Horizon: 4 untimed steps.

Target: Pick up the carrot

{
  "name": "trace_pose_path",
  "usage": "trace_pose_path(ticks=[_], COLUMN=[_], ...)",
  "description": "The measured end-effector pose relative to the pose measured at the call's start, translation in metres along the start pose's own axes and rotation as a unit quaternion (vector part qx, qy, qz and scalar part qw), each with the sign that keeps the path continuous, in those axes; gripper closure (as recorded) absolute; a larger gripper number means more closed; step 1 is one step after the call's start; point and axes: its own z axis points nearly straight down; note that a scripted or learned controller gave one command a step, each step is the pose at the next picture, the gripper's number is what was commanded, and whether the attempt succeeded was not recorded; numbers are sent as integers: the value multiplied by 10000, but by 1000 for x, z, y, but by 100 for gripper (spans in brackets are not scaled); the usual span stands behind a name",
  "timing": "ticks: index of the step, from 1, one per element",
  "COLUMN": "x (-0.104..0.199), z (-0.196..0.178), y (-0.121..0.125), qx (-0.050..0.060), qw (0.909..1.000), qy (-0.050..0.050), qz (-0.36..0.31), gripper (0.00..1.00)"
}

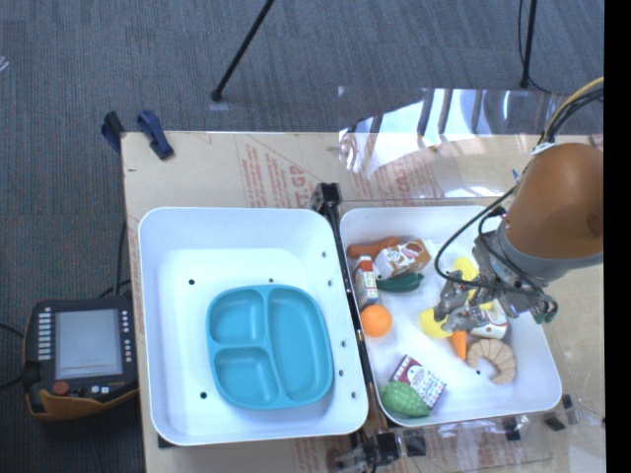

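The carrot (459, 344) is a small orange cone in the right bin (537, 387), right of centre, and just its lower end shows. My gripper (461, 311) hangs directly over it, at the end of the grey arm with the orange band (557, 200). The gripper's body covers the carrot's upper part. A yellow fruit (433, 322) touches the gripper's left side.
Crowded around the carrot are a tan shrimp-like toy (495, 359), a red box (419, 380), a green vegetable (401, 400), an orange ball (375, 320), a small bottle (366, 280), a green pepper (401, 284) and a sausage (378, 247). The left bin (168, 264) holds a teal divided plate (268, 345).
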Motion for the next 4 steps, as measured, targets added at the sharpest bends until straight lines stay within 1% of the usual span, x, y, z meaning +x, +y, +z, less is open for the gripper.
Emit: trace_pose_path(ticks=[1, 2, 3, 4], x=[1, 5, 3, 16], z=[2, 52, 42, -14], y=[1, -3, -2, 63], qx=[-10, -16, -19, -10], qw=[10000, 9944, 9946, 9981], qy=[15, 28, 14, 1], qz=[-2, 1056, 1038, 615], gripper=[0, 0, 100, 100])
